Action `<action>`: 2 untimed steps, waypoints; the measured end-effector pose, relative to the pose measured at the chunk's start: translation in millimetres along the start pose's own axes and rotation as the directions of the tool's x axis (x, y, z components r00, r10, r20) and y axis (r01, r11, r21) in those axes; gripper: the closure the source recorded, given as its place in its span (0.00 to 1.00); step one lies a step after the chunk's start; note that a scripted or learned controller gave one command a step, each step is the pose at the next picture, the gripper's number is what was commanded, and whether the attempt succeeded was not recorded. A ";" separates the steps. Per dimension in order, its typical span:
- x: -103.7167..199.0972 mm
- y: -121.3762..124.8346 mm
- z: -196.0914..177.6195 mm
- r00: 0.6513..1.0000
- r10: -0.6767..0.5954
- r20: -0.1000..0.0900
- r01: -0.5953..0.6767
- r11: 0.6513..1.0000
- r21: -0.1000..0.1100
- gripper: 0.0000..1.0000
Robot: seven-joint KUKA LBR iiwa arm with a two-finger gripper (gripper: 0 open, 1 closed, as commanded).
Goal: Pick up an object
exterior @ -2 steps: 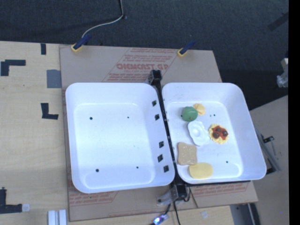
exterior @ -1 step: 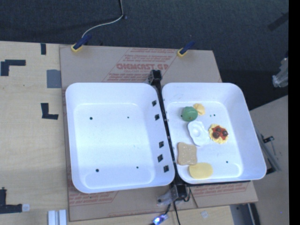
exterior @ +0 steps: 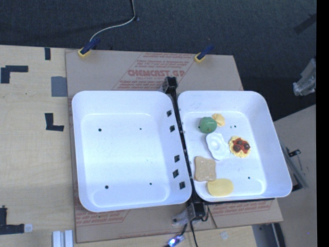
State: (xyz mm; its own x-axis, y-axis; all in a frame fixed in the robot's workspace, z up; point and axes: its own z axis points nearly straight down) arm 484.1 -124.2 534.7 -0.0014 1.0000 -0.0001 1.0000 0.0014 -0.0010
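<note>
The right bin [exterior: 259,107] holds the objects: a green ball [exterior: 207,124], white piece [exterior: 217,145], toast slice [exterior: 205,169] and yellow oval [exterior: 220,188]. Gripper state: cannot tell.

Two bins side by side on a board [exterior: 154,73] on the tabletop [exterior: 31,138]. All items sit in the right bin [exterior: 267,138], left bin [exterior: 82,138] beside it. Ball [exterior: 207,124] near the divider, small piece [exterior: 219,119] touching it at the far side. Egg piece [exterior: 218,145] mid-bin, topped disc [exterior: 239,146] just right of it. Toast slice [exterior: 205,169] at near-left, oval piece [exterior: 220,188] at the near edge.
</note>
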 end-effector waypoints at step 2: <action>24.0 0.0 0.1 1.000 0.000 0.000 0.000 1.000 0.000 1.00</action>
State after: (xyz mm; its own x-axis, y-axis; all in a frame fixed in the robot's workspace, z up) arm 484.1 -100.2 534.6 -0.0014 1.0000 -0.0001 1.0000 0.0014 -0.0013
